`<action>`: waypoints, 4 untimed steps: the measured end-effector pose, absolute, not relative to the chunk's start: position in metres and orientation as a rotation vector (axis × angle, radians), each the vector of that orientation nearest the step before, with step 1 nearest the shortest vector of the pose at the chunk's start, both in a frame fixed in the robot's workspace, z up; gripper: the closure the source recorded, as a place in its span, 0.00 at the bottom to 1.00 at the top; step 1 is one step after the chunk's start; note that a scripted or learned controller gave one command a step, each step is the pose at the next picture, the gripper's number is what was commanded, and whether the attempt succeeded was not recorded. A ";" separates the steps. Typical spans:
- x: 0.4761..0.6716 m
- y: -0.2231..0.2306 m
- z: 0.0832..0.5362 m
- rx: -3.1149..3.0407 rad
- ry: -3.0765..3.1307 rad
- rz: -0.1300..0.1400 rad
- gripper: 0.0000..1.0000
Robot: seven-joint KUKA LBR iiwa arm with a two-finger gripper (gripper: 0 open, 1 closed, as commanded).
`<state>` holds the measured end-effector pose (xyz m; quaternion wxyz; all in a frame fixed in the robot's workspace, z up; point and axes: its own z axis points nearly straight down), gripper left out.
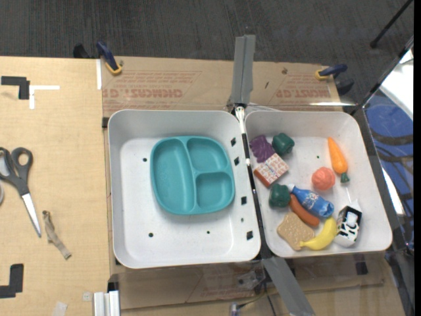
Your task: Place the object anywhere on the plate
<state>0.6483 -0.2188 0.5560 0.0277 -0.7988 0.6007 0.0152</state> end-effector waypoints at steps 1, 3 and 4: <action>0.650 -0.219 0.564 -2.460 1.853 0.050 1.00; 0.652 -0.219 0.579 -2.447 1.849 0.057 1.00; 0.654 -0.220 0.587 -2.441 1.847 0.061 1.00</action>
